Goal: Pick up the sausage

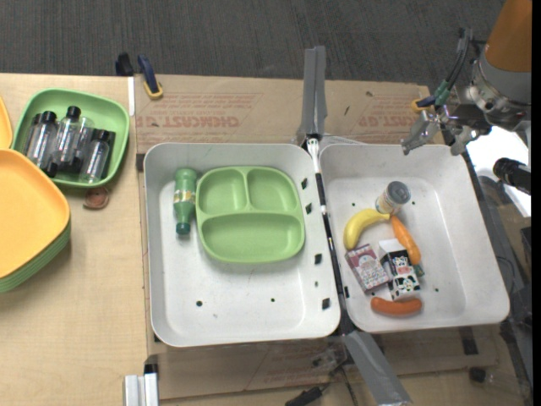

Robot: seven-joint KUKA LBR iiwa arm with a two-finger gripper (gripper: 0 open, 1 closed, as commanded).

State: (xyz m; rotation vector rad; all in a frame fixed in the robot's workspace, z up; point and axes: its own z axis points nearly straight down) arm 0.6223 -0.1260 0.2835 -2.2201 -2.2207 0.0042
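The sausage (396, 306), reddish-orange and short, lies near the front edge of the right bin (461, 252), just below a small printed box (401, 271). My gripper (437, 139) hangs over the bin's far rim at the upper right, well away from the sausage. Its two fingers stand apart with nothing between them. The arm's orange band (514, 25) sits above it.
Around the sausage lie a pink card box (366, 269), an orange carrot (406, 238), a banana (363, 225) and a small jar (394, 196). The left bin (237, 303) holds a green divided plate (249, 212) and a green bottle (183, 200). A green tray of bottles (72, 138) and orange plates (30, 218) sit far left.
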